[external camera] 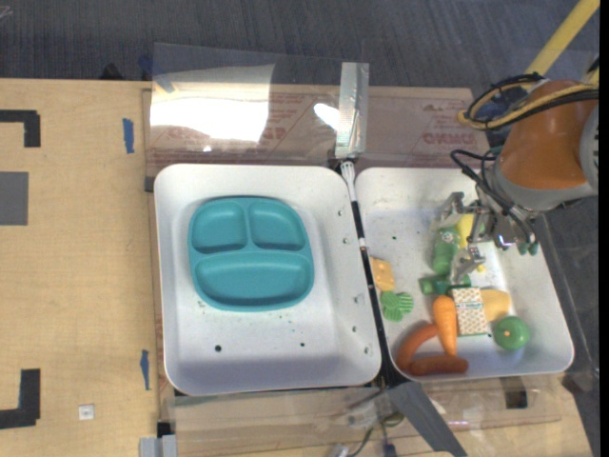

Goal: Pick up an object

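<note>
- The toys to pick from lie in the right bin (557,336), all in a heap on its right half.
- The gripper (473,241) hangs low over the top of that heap, at the end of the grey arm with its orange band (539,150).
- The rig rule keeps me from telling about its tips, because I cannot tell if they are apart or together; the metal parts blur into the toys under them.
- I cannot tell if any toy is caught in it.
- Right by the gripper is a green toy (444,250) with a bit of yellow above it; its shape is too mixed up to name.
- Just below lies a small white box with a dotted pattern (468,312), standing on end.
- An orange carrot (444,324) lies beside the box, on its left, and touches it.
- A yellow toy (495,302) sits just right of the box.
- A green round fruit (511,332), like an apple, sits near the front right corner of the bin.
- A long red-orange toy, like a sausage (423,354), curves along the front of the bin under the carrot.
- A small green leafy toy (397,304) lies more to the left, near the wall between the bins.
- A small orange-yellow piece (382,274) lies just above the leafy toy.
- The left bin (176,350) holds a teal plate with three parts (251,253).
- Both bins sit side by side on a wooden bench (71,255), with a clear sheet (238,112) behind them.
</note>
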Available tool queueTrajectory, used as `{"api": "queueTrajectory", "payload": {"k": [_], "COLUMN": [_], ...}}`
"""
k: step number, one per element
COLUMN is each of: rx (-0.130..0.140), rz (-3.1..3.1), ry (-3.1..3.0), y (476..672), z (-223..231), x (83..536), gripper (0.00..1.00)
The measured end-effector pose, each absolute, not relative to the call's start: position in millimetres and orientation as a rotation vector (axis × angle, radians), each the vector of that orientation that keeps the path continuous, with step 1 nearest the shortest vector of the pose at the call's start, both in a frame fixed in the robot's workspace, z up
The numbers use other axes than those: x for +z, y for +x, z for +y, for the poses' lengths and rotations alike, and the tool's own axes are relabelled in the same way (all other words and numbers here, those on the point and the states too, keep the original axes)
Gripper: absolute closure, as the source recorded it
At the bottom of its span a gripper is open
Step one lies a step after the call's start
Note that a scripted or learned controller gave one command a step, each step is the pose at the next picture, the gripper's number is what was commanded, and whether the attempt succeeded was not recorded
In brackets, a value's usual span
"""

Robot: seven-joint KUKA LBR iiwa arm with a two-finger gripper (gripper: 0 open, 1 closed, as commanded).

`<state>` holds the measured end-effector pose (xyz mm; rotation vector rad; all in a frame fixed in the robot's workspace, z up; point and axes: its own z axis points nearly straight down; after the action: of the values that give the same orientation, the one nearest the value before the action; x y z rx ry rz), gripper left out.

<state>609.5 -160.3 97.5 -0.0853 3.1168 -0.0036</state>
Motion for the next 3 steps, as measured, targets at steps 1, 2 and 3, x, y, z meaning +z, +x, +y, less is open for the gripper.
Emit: {"api": "queueTrajectory", "payload": {"k": [1,2,3], "rx": [-0.003,-0.006,0.001], "rz": [3.105,3.091,3.135], "ry": [-0.391,-0.388,-0.106], "y": [616.3,620.4,572.7], "z": [-139,-138,-120], "x": [89,103,139], "gripper": [0.00,1.00,1.00]}}
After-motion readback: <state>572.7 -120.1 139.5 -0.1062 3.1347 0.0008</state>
